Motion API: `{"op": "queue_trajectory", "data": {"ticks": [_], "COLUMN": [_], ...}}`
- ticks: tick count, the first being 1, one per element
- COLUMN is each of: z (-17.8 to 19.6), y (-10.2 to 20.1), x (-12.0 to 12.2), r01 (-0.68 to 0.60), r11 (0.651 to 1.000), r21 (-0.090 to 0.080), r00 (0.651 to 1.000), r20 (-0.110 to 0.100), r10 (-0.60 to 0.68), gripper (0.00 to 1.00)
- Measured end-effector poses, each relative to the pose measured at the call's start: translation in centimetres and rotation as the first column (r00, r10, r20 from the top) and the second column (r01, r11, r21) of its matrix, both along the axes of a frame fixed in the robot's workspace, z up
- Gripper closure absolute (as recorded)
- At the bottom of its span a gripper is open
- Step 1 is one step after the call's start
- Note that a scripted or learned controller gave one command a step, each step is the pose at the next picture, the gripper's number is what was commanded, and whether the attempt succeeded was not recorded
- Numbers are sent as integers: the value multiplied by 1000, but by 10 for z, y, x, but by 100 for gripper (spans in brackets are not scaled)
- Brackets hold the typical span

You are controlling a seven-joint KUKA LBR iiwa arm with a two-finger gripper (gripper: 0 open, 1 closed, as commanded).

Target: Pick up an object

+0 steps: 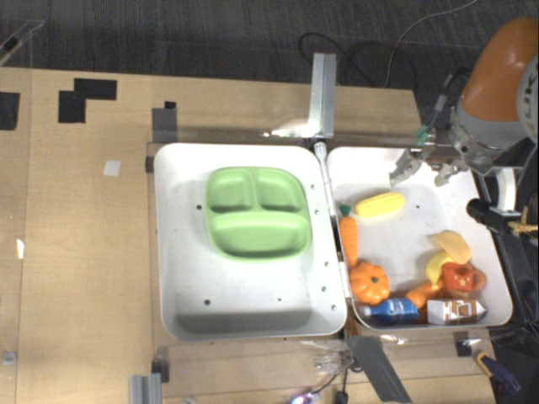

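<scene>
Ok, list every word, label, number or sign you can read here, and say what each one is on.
No text here can be read.
White carton: a dark patch of print on its face, too blurred to read.
Blue bottle: a pale label, too small to read.
Black squares on the bench: plain shapes, no lettering.
Green tray and both bins: no print seen.

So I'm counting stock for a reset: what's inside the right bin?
The right bin holds a corn cob, carrot, pumpkin, banana, tomato, blue bottle and a small carton. Anything beneath that front pile is covered.
</scene>
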State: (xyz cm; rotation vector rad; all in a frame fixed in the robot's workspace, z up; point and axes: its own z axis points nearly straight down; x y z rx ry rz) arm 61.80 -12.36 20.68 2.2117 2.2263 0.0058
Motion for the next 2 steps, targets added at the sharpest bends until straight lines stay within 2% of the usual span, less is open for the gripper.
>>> {"op": "queue_trajectory", "data": {"ticks": [1,2], "z": [-110,-117], "y": [-2,-24], "x": [15,-14], "r01": [-194,-266], "r11": [981,964], "r21": [-2,-5], "r00": [981,964], "r20": [3,7], "r10": [194,266], "gripper": [0,0]}}
